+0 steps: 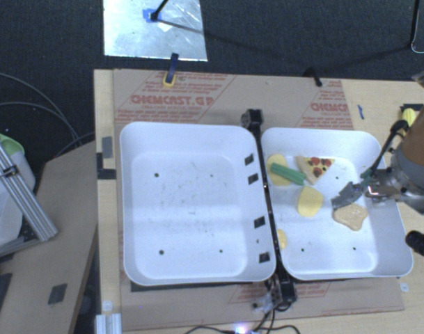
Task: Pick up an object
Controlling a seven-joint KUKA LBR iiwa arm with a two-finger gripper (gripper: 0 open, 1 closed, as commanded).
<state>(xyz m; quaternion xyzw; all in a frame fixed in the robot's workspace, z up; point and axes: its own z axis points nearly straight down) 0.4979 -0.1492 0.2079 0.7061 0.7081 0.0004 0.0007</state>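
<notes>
The right bin (pixel 389 256) holds several small objects. A pizza-slice toy (pixel 316 165) lies at its back, with a green stick (pixel 287 176) and a round yellow piece (pixel 276 163) to its left. A pale yellow piece (pixel 310 202) lies mid-bin, and a tan cookie-shaped piece (pixel 351 217) lies to its right. A small yellow bit (pixel 282 239) rests by the left wall. My gripper (pixel 344 195) reaches in from the right, low over the bin, just above the tan piece's upper left edge and to the right of the pale yellow piece. Nothing visibly hangs from it.
The left bin (pixel 128 186) lies beside the right one, with a black divider with clips (pixel 262 200) between them. Both rest on a cardboard sheet (pixel 218 96). A metal plate (pixel 156 19) lies on the dark floor behind. An aluminium frame (pixel 17 193) stands at far left.
</notes>
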